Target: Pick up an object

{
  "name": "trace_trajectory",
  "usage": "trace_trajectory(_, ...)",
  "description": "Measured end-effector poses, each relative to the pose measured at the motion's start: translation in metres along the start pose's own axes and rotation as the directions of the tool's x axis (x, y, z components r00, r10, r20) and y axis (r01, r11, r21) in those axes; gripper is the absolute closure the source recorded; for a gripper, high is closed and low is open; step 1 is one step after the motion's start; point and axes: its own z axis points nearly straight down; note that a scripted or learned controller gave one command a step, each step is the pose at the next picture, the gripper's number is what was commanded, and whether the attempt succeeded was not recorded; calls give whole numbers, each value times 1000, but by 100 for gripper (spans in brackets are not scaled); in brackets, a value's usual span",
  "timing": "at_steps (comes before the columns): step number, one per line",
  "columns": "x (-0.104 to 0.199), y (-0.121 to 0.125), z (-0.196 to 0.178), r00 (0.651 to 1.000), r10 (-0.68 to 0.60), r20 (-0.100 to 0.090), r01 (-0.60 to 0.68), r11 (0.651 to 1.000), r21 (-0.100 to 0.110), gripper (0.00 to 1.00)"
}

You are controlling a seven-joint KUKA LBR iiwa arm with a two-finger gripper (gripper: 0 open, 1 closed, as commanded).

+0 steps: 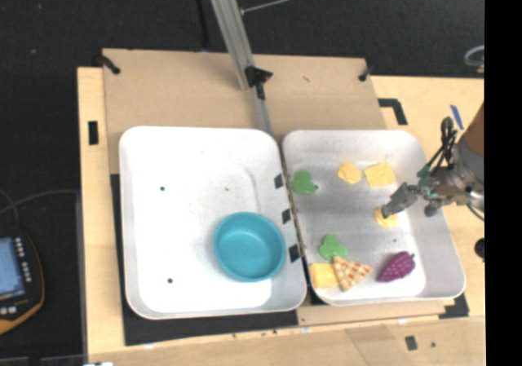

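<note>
At right bin (432, 275) right edge: gripper (393, 206) low over small yellow piece (388, 218), arm entering from right. Finger state: cannot tell, too small and blurred. Piece lies on bin floor, right of centre, just under fingertips. Other candidates: purple grapes (396, 266) near front right corner, pizza slice (351, 272) at front edge. Blue bowl (245, 245) in left bin. Step judged: descent onto target, grasp not yet confirmed. Next: centre over piece, close, lift straight.
</note>
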Motion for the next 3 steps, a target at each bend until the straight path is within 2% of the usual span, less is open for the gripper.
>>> trace_trajectory(1,0,0,0,1000,1,0,-1,1000,0,0)
trace_trajectory(2,6,0,45,1000,4,1,-4,1000,5,0)
trace_trajectory(3,11,-6,105,1000,4,0,-4,1000,7,0)
